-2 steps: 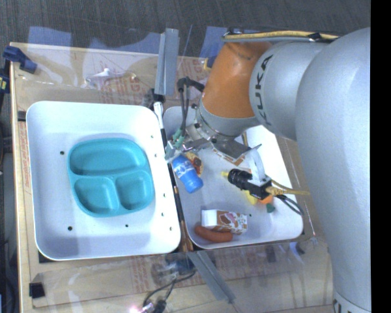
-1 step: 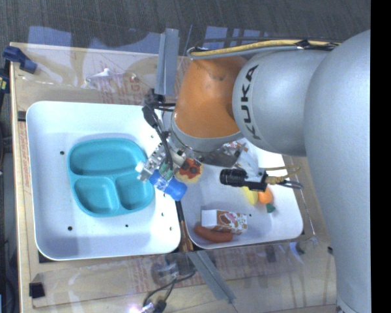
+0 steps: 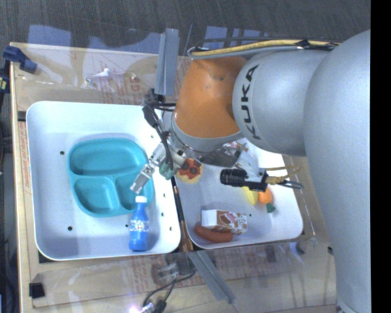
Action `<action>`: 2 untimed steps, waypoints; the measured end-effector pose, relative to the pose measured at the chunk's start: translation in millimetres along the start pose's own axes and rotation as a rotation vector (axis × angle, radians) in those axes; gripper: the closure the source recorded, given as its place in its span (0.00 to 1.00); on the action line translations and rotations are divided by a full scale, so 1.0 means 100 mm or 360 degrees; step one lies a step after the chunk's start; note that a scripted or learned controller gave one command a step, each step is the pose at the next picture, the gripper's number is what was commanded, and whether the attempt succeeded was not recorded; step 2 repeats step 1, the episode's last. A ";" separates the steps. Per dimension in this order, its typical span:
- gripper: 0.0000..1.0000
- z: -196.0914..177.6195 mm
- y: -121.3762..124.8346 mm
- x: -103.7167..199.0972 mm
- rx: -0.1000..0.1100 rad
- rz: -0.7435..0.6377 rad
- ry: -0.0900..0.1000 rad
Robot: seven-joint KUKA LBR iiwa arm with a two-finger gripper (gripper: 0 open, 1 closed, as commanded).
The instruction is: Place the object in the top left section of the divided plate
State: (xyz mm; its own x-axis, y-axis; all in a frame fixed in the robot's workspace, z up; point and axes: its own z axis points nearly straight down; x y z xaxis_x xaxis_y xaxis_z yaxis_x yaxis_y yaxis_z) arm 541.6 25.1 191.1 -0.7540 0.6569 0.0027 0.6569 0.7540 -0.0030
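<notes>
A teal divided plate (image 3: 104, 175) lies in the left bin (image 3: 45, 175). My gripper (image 3: 146, 173) hangs over the plate's right rim, near the wall between the two bins. A small toy item in red, yellow and green (image 3: 190, 169) sits right beside the wrist at the left edge of the right bin; I cannot tell whether it is held. A blue bottle (image 3: 139, 225) with a white cap lies just below the plate, its cap touching the plate's lower right corner.
The right bin (image 3: 287, 223) holds a red sausage (image 3: 214, 234), a small printed box (image 3: 226, 220), and a yellow and orange piece (image 3: 264, 196). The arm's bulk covers the upper part of that bin.
</notes>
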 end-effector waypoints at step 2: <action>0.00 -0.01 -0.17 -0.75 -0.0004 -0.0327 -0.0007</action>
